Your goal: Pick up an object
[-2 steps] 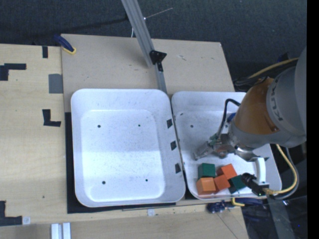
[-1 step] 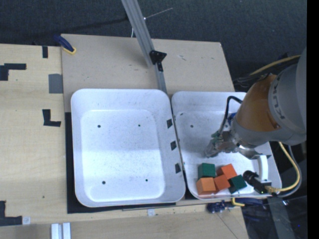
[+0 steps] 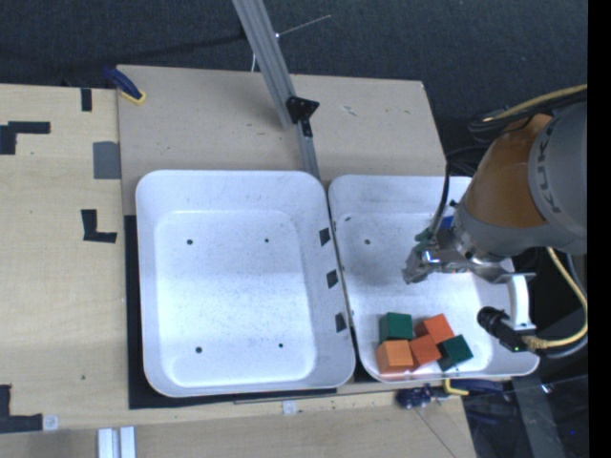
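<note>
Blocks, green [image 3: 395, 326] and orange [image 3: 394, 355], crowd the right bin's [image 3: 368, 208] near edge below the tool [image 3: 417, 267], whose opening I cannot tell.

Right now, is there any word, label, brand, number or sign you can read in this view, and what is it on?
"KU": large pale letters on the grey arm at the view's right edge, cut off there, so the word is incomplete.
The black marks on the bench at left are plain tape pieces, not writing.
The blocks and white bins bear no legible text.
</note>
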{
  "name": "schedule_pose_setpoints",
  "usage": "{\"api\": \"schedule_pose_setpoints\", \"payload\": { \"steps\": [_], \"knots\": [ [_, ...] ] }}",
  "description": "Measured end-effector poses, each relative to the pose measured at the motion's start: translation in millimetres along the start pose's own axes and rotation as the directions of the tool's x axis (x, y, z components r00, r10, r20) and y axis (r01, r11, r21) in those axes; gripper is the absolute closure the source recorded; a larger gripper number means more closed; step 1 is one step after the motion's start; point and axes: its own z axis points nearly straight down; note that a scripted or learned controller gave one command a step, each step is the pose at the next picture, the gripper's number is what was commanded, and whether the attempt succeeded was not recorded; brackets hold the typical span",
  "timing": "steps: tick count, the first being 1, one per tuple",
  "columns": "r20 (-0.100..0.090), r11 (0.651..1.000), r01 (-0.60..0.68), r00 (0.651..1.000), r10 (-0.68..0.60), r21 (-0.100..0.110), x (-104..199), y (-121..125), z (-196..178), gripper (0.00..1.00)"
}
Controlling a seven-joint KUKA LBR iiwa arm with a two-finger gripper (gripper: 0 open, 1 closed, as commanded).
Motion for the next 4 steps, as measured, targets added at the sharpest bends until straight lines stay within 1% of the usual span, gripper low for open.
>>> {"api": "schedule_pose_setpoints", "payload": {
  "steps": [1,2,3,4],
  "knots": [
    [0.001,1.000,-0.001,1.000,0.001,-0.001,-10,2,-55,1.00],
    [0.000,1.000,0.000,1.000,0.000,0.000,-10,3,-95,1.00],
    [-0.002,1.000,0.005,1.000,-0.005,0.004,41,17,-95,1.00],
    [-0.001,1.000,0.004,1.000,-0.004,0.004,89,48,-83,1.00]
  ]
}}
